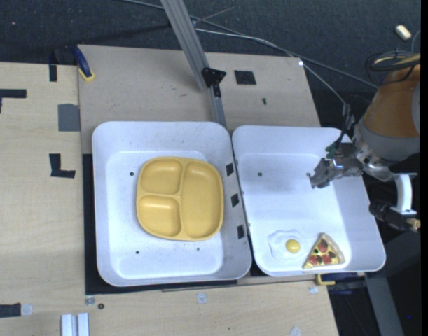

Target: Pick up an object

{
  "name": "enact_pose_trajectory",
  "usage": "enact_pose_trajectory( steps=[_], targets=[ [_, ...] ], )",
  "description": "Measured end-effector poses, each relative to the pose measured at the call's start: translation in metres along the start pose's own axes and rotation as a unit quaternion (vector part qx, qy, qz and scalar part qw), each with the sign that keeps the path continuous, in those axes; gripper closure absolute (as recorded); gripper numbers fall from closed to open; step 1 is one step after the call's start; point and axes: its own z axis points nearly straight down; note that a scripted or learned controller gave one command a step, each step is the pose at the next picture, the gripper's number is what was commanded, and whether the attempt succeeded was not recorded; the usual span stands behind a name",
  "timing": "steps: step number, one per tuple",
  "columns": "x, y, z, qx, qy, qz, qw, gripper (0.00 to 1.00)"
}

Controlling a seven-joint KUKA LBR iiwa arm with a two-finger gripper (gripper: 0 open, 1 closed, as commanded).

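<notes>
A toy fried egg [286, 244], white with a yellow yolk, lies near the front of the right bin [270, 149]. Beside it on the right lies a toy pizza slice [324, 252] with red toppings. A yellow divided plate [180, 198] rests in the left bin [115, 187]. My gripper [321, 177] hangs over the right side of the right bin, above and behind the egg and pizza, well apart from both. Nothing shows between its fingers.
A slanted metal pole [192, 44] crosses the bench behind the bins. Cables run over the dark floor at the back. Black tape marks and a blue-yellow clip [83, 65] sit on the wooden bench left of the bins.
</notes>
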Motion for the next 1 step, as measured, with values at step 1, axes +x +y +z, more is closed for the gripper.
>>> enact_pose_trajectory(
  steps=[1],
  targets=[
    [0.011,0.0008,-0.0515,0.0,0.0,0.0,1.0,1.0]
  ],
)
